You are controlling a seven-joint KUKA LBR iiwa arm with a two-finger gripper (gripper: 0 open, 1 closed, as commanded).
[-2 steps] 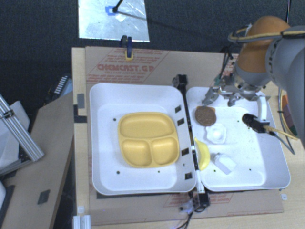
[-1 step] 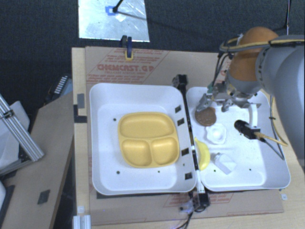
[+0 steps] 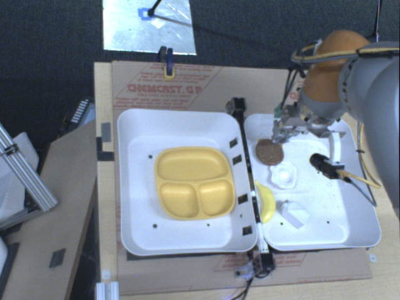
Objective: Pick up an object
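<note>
A flat round brown disc [image 3: 269, 152] lies in the right-hand white bin [image 3: 350, 233] just beside my gripper [image 3: 279, 132], whose width I cannot tell.

I see a yellow three-compartment plate [image 3: 194, 181] lying flat in the middle of the left bin [image 3: 134, 186]. In the right bin [image 3: 350, 224] I make out a flat brown disc [image 3: 269, 151], a small white round piece [image 3: 283, 176] just beside it, a yellow curved piece [image 3: 265, 204] against the left wall, and a pale block [image 3: 294, 215] near that.
</note>
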